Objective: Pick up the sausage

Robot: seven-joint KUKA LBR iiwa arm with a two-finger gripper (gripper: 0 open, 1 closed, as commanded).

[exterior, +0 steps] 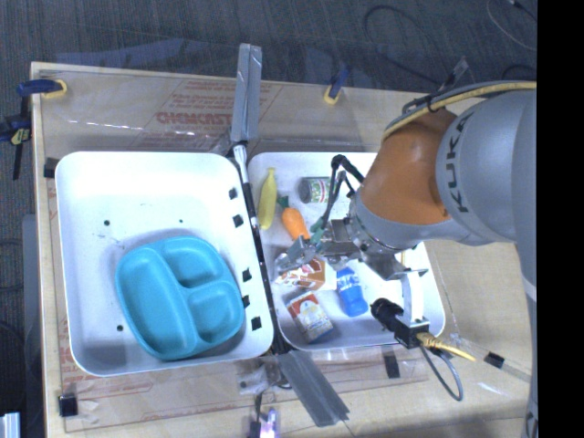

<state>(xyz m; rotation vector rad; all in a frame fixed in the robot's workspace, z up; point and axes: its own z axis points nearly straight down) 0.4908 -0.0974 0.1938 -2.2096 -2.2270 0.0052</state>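
Sausage (301,265) – reddish-brown, short, partly hidden under the gripper (315,245) – lies mid right bin (436,322), near the divider edge. Its long axis cannot be judged. Whether the gripper is clenched or released: cannot tell. Banana (266,198) and carrot (294,223) lie toward the far edge; blue divided plate (178,292) sits in the left bin (82,245).
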